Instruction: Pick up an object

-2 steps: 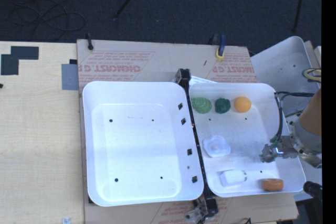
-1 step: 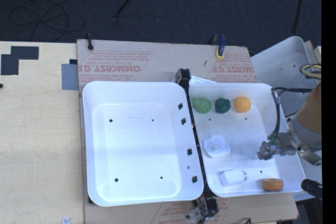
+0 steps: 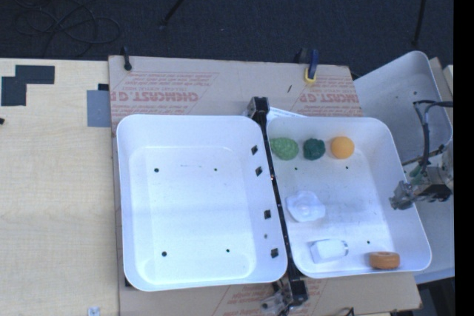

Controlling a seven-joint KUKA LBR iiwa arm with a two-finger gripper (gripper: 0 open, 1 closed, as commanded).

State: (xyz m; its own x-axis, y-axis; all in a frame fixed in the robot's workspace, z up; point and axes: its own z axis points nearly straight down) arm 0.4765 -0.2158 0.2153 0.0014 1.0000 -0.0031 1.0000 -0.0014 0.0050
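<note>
Camera view: round orange ball (image 3: 341, 147).

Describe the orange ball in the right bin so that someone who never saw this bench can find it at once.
Look at the right-hand shallow white plastic bin and follow its far wall. Three small round things sit there in a row: a light green lump, a dark green ball and the round orange ball. It is the rightmost one and the only orange one in that row.

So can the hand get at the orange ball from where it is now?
Probably yes. The hand sits at the right bin's right rim, and the orange ball lies uncovered, apart from the dark green object beside it.
</note>
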